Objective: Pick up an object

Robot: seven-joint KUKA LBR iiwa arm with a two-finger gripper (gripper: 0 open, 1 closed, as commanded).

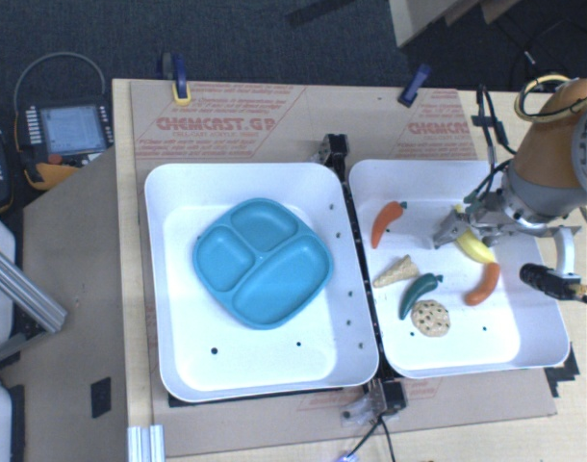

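1. Now the arm (553,152) reaches into the right bin (534,349); its gripper (464,231) touches the banana (476,248), though whether it grips is unclear.
2. Left bin (178,345): blue plate (263,262); at the banana's 7 o'clock, the cookie (430,318).

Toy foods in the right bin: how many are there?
6. A carrot lies at upper left, a yellow banana under the pincer, a sausage right, a wedge, a green pepper and a cookie centre. The arm may hide more.
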